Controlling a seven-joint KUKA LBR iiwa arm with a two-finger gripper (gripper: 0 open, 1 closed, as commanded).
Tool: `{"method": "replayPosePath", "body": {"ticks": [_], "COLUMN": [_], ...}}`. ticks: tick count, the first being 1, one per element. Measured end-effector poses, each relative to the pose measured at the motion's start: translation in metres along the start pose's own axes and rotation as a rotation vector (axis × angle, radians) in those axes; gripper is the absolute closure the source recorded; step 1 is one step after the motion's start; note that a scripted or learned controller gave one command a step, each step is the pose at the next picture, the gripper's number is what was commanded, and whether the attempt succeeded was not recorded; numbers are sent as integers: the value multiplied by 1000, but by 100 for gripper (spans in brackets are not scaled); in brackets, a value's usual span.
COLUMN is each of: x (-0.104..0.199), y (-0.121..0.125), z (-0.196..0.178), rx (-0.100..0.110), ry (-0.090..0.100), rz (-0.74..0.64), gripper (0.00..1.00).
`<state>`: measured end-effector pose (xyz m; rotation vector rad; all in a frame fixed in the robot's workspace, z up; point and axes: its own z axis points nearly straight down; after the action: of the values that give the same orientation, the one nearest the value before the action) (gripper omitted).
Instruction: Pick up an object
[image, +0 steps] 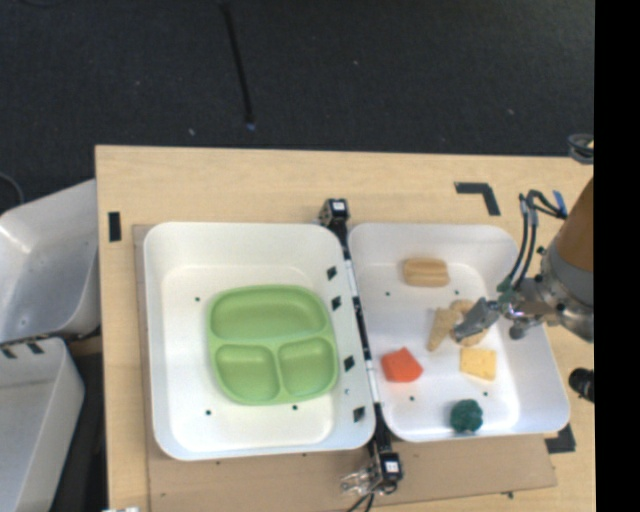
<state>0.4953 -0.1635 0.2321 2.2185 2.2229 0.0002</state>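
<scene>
Pale desk, two white bins. Pincer low over tan wedge; whether spread or pressed together, cannot tell. Centre on wedge, descend straight, clear of yellow block just below.

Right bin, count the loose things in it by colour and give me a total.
Tan: 2, a bread roll and a wedge-shaped piece beside the gripper
Yellow: 1, a block
Orange-red: 1, a block
Dark green: 1, a round lump
Total: 5
</scene>
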Motion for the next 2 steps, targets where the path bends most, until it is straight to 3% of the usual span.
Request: {"method": "replayPosePath", "body": {"ticks": [2], "x": [2], "y": [3], "z": [94], "rx": [5], "ry": [1], "rz": [5], "gripper": [0]}}
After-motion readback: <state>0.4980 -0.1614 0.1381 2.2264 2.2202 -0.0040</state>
